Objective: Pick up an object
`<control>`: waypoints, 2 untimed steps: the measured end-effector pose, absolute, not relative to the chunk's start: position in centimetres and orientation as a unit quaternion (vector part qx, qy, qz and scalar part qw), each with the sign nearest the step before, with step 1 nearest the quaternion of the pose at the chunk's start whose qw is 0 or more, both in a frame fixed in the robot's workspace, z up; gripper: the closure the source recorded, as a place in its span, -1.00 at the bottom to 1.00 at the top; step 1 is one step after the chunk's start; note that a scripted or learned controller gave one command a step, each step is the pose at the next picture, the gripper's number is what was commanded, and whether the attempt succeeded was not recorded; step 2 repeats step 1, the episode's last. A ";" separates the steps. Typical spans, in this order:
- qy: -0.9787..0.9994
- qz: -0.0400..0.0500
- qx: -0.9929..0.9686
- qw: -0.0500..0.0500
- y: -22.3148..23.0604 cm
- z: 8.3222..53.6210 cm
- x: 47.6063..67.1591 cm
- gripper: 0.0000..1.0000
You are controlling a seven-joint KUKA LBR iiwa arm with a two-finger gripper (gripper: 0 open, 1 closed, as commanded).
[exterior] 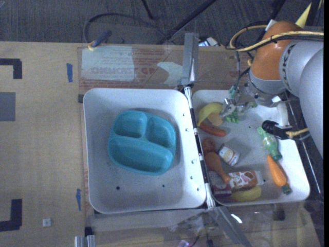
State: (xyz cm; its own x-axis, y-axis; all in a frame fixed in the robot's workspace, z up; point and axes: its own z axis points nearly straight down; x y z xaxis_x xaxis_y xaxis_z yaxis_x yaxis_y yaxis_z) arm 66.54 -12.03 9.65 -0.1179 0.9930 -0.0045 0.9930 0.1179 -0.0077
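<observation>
My gripper [232, 106] hangs low over the far left part of the right bin [300, 187], under the orange wrist band [270, 60]. A small green item [232, 117] lies right at its tip, and I cannot tell whether the two touch. Just to the left are a yellow banana [208, 110] and a red chili [213, 130]. Further toward the front lie a small can [229, 155], a brown drumstick [216, 164], a red packet [241, 179] and a yellow fruit [247, 193]. A green bottle [270, 144] and a carrot [277, 173] rest on the right side.
The left bin [97, 189] holds a teal divided plate [142, 141]. A raised divider [198, 153] separates the two bins. A black cable end [275, 129] reaches into the right bin from the arm side. Hoses loop around the wrist above the bin's far edge.
</observation>
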 end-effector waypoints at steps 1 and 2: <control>-0.695 0.000 -0.719 -0.001 -6.8 22.6 66.7 1.00; -0.695 0.000 -0.719 -0.001 -6.8 22.6 66.7 1.00</control>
